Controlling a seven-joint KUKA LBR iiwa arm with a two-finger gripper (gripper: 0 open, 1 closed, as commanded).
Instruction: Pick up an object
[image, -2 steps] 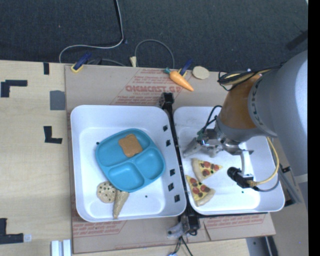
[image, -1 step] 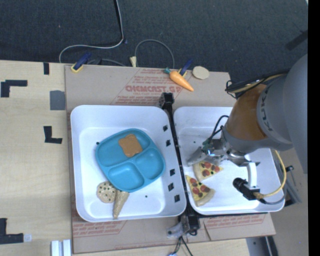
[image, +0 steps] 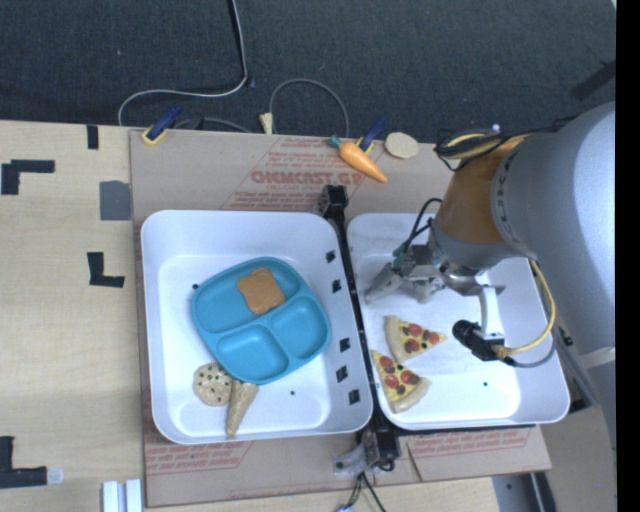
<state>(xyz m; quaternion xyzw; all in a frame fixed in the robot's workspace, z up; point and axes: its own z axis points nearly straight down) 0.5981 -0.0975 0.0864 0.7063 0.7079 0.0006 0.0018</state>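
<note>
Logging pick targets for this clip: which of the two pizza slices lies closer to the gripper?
The upper slice, in the right bin, lies just below the gripper. The other slice sits lower, toward the bin's front left corner.

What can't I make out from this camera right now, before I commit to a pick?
- pincer, camera view: blurred and small; finger state unreadable.
- right bin, far right part: covered by the arm.
- cone in the left bin: top tucked under the blue tray.
</note>
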